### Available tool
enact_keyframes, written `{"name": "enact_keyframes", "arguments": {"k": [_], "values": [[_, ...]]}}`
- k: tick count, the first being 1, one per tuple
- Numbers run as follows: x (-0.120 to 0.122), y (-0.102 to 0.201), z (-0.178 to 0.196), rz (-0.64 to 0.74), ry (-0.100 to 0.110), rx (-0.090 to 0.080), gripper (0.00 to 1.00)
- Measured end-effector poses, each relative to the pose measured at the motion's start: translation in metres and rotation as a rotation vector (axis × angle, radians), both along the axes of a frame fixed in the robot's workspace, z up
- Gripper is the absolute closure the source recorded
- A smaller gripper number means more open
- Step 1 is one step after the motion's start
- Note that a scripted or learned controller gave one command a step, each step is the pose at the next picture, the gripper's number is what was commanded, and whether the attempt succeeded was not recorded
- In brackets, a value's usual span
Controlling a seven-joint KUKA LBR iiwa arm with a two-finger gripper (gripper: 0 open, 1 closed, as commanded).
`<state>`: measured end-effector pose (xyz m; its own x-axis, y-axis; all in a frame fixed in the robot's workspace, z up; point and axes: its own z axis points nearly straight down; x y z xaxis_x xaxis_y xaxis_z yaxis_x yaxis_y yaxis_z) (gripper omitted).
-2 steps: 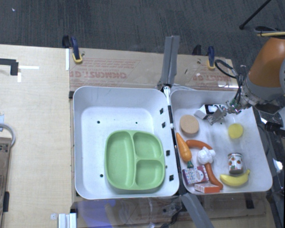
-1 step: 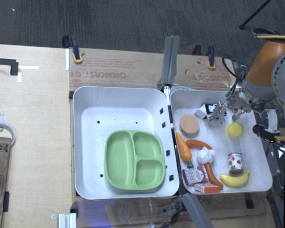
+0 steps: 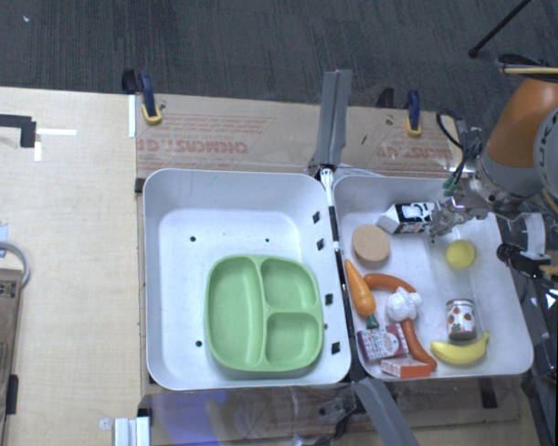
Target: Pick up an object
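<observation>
My gripper (image 3: 446, 217) hangs low over the back of the right bin (image 3: 507, 299), reaching in from the right. It sits just right of a small black-and-white carton (image 3: 409, 216) and just above-left of a yellow ball (image 3: 460, 255). I see nothing held by it. In the same bin lie a tan round disc (image 3: 370, 244), a carrot (image 3: 359, 286), a curved red sausage (image 3: 413, 323), a white garlic bulb (image 3: 401, 307), a small can (image 3: 459, 317), a banana (image 3: 459, 350), a pink packet (image 3: 377, 342) and a small red box (image 3: 404, 367).
The left bin (image 3: 168, 259) holds a green divided plate (image 3: 264, 311). A grey divider post (image 3: 332, 119) rises between the bins at the back. Two clamps (image 3: 149, 103) pin cardboard behind the bins. The arm's orange band (image 3: 525, 125) is at the far right.
</observation>
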<state>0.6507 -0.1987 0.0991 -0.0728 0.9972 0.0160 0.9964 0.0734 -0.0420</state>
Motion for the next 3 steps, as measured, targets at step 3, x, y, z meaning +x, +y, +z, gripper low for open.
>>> {"name": "enact_keyframes", "arguments": {"k": [3], "values": [[-0.142,0.022,0.162,-0.857,-0.027,-0.033,1.00]]}}
